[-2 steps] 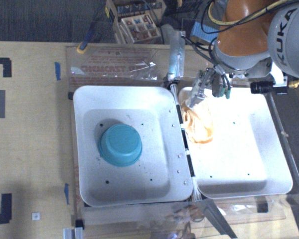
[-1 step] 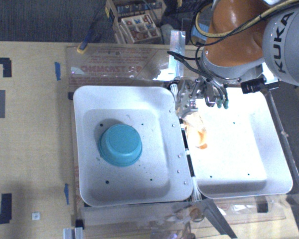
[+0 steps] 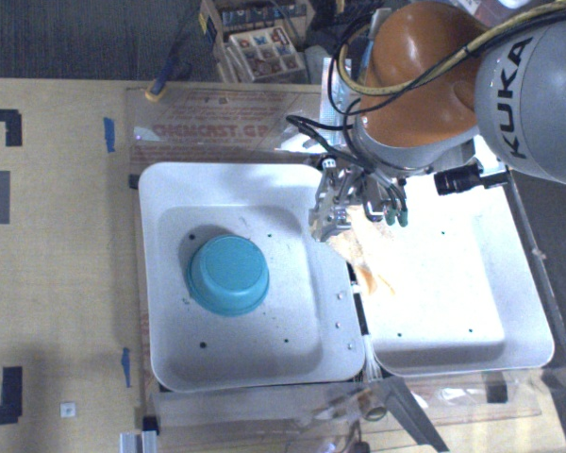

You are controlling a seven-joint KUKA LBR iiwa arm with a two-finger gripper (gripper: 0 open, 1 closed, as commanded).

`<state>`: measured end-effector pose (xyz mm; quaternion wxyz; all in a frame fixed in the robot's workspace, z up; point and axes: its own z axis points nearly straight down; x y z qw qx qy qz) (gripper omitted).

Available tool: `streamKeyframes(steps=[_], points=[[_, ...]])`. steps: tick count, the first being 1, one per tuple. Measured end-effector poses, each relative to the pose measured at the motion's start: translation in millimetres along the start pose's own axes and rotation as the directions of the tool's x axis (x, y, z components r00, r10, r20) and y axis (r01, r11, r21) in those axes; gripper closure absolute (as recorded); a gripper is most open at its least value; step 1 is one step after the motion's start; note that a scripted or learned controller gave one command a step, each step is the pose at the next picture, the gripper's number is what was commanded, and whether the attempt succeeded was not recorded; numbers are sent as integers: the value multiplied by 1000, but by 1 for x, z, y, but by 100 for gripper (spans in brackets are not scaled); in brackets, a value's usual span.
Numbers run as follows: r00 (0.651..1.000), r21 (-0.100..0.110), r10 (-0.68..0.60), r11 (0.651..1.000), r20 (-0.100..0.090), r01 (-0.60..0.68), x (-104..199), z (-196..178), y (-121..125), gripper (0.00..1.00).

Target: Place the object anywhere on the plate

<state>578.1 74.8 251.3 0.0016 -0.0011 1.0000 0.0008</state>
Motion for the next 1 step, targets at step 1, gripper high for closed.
streamKeyframes(steps=[1], points=[[1000,0,-1,1000,-1,1,27,1,43,100]])
